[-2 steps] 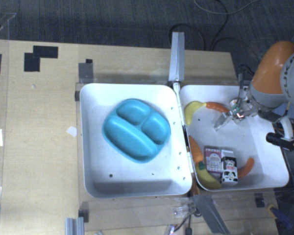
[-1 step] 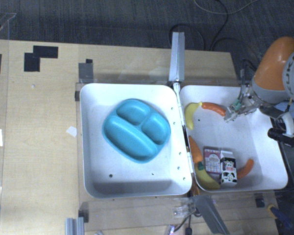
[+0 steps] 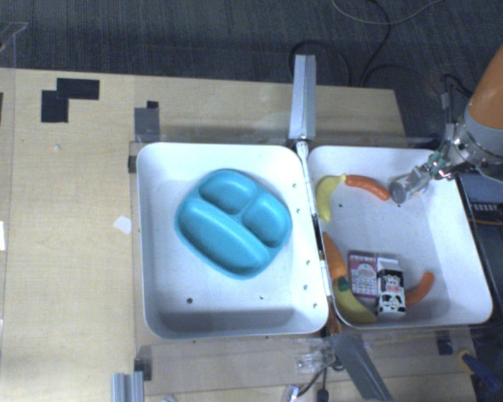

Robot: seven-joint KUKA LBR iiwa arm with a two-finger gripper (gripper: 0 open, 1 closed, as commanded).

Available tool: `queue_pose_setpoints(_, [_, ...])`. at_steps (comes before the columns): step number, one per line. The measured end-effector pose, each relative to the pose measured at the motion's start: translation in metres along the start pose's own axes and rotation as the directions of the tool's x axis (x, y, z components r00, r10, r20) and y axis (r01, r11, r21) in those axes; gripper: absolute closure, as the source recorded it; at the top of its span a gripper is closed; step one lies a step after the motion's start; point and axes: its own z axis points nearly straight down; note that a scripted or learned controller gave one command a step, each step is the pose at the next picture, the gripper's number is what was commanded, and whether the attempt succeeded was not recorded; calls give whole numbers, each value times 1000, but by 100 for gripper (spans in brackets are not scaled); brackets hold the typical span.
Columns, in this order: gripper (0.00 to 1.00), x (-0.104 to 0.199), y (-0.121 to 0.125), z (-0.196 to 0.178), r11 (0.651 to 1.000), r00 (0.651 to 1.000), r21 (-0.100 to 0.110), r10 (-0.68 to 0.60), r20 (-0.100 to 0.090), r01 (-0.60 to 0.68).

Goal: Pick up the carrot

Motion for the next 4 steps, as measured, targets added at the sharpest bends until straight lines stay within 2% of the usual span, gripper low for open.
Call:
queue_pose_setpoints(1, [100,77,-14,-19,919,919,0,-394,-2,394])
queue_pose_setpoints(2, [100,63,-58,-2,993,993,4,115,-2,-115])
queue_pose_setpoints(3, [100,21,-110,74,969,969,5,247,-1,-247])
queue_pose_setpoints(4, [100,33,-101,25,932,932,4,364,-1,-364])
